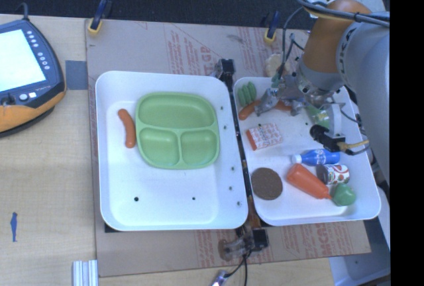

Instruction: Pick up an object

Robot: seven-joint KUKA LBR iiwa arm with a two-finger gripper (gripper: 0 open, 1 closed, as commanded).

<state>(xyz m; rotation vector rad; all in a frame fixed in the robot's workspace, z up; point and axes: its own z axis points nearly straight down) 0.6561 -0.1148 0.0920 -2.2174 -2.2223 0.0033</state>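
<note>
Brown cardboard covers the bench beneath two white bins. Low over the far part of the right bin, the gripper hovers beside a small orange piece and a green item; whether it is wide or narrow, I cannot tell. A clean pick probably needs a straight descent onto one piece, clear of the bin wall. Nearer lie a red-and-white packet, brown disc, carrot and blue-capped bottle. The left bin holds a green divided plate and a sausage.
</note>
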